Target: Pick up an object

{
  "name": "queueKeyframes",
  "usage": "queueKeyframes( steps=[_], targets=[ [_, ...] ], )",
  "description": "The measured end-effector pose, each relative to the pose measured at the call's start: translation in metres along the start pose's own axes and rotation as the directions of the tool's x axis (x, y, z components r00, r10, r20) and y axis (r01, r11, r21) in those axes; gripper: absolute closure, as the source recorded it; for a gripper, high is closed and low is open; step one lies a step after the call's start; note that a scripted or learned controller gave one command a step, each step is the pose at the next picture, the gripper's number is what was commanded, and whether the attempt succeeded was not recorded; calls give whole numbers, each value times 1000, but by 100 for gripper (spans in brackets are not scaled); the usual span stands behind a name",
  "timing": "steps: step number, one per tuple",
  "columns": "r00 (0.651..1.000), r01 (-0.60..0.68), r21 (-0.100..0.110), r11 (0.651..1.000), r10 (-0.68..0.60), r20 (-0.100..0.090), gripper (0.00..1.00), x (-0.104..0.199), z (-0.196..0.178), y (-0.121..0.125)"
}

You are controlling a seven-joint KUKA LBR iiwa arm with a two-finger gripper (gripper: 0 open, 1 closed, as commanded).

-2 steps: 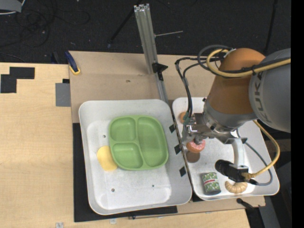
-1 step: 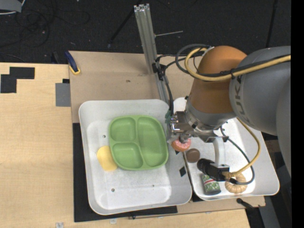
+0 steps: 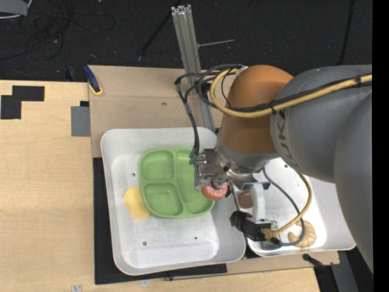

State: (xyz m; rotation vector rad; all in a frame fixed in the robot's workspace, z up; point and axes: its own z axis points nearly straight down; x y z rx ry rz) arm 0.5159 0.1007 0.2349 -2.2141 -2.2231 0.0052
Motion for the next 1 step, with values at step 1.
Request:
queueKeyframes(
  steps=[1],
  targets=[
    [1000, -2, 0, 1000, 2, 1, 0, -1, 0, 0]
  ],
)
